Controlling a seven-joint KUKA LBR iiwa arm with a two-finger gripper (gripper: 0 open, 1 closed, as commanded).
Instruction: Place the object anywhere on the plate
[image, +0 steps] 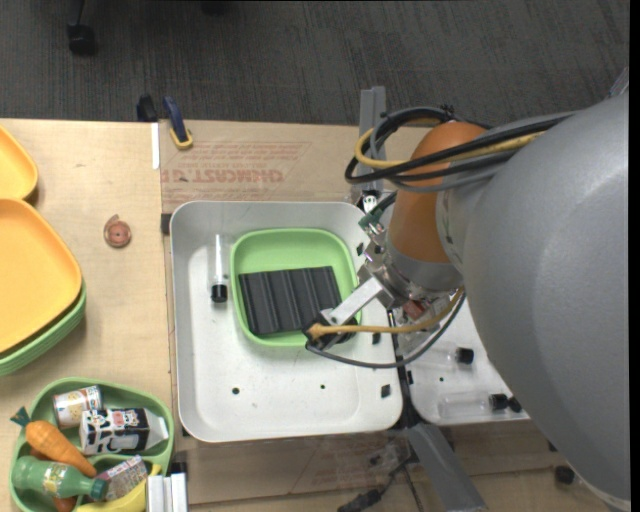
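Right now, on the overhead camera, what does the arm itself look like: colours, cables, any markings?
The arm is bulky, rounded and smooth grey. A glossy orange band sits above the wrist. Black and yellow cables loop around that band and run back along the grey link; thinner black wires hang below the wrist. No markings are legible.

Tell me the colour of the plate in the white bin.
Light green; the plate shows best in the camera view.

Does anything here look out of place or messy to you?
Nothing looks spilled or broken. The black ribbed slab lies slightly askew on the green plate, and a white pen lies loose in the bin, left of the plate.
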